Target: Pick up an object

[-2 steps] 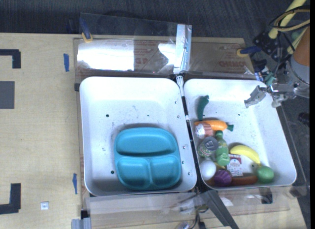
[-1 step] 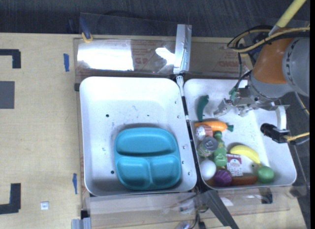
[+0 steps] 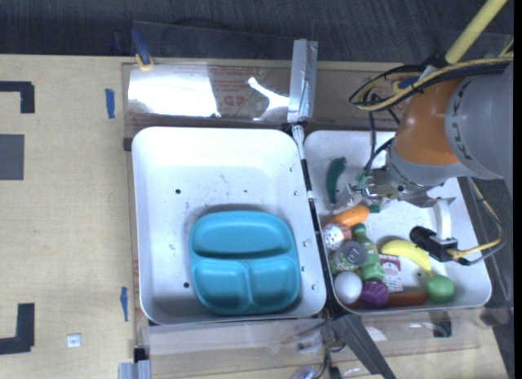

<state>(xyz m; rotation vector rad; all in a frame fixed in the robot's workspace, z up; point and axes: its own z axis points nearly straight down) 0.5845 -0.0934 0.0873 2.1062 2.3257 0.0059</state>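
My gripper (image 3: pixel 364 191) hangs over the upper left part of the right bin (image 3: pixel 473 275), low among the objects. Directly below its tip lies an orange carrot-like piece (image 3: pixel 351 215), and a dark green curved piece (image 3: pixel 335 175) lies just to its left. Nothing visibly sits in the gripper. Further toward the front are a white dotted ball (image 3: pixel 333 236), a small can (image 3: pixel 352 253), a green bottle (image 3: pixel 369 257), a yellow banana (image 3: pixel 405 253), a white egg (image 3: pixel 348 287), a purple piece (image 3: pixel 374 293), a red sausage (image 3: pixel 405 297) and a green lime (image 3: pixel 440 288).
The left bin (image 3: pixel 163 165) holds a blue divided tray (image 3: pixel 243 262) at its front. A clear upright panel with a metal post (image 3: pixel 302 80) stands behind the bins. The arm's grey and orange body (image 3: pixel 444 129) covers the right bin's back right.
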